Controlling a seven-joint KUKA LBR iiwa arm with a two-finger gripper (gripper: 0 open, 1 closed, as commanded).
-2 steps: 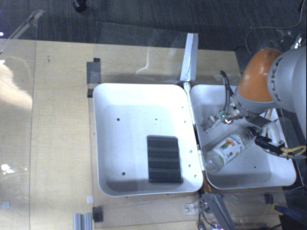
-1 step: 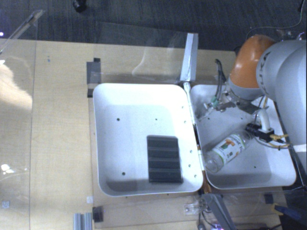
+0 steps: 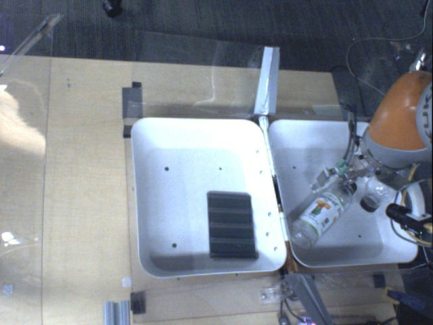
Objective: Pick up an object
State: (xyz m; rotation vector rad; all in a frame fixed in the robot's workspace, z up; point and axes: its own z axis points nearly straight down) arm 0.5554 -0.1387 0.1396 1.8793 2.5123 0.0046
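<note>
A clear plastic bottle [image 3: 316, 217] with a white, green and orange label lies tilted on the floor of the right bin [image 3: 298, 147], its lower end near the bin's front left corner. My gripper [image 3: 337, 180] hangs just above and to the right of the bottle's upper end, reaching in from the grey arm with the orange band [image 3: 400, 119]. Its fingers stand open, and nothing sits between them. In the left bin [image 3: 162, 141], a black ribbed rectangular block [image 3: 232, 225] lies flat near the front right corner.
A small dark round thing [image 3: 371, 202] sits in the right bin just right of the gripper. Cables [image 3: 409, 219] hang over that bin's right rim. A metal divider post [image 3: 267, 80] stands behind the gap between the bins.
</note>
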